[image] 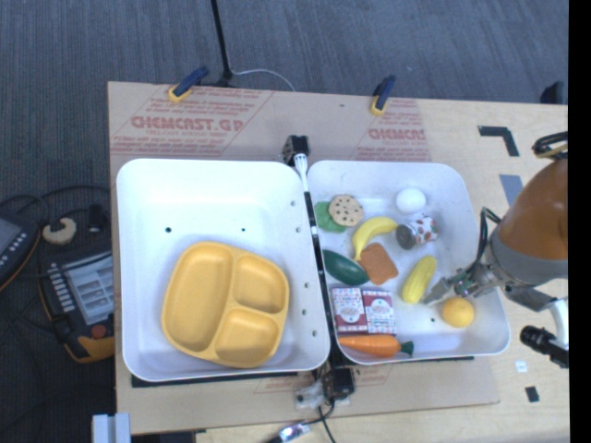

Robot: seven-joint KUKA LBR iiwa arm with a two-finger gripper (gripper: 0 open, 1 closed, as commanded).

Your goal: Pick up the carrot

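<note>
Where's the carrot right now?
The carrot lies along the right bin's near edge, just below the red-and-white box.

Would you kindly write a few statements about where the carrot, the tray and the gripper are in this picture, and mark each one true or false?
1. The carrot lies along the near wall of the right bin. True.
2. The yellow divided tray sits in the right bin. False: it sits in the left bin.
3. The gripper is beside the orange fruit, apart from the carrot. True.
4. The carrot lies on the yellow tray. False: it lies on the right bin's floor, just in front of the red and white box.
5. The banana is in the left bin. False: it is in the right bin, beside the cookie.
</note>
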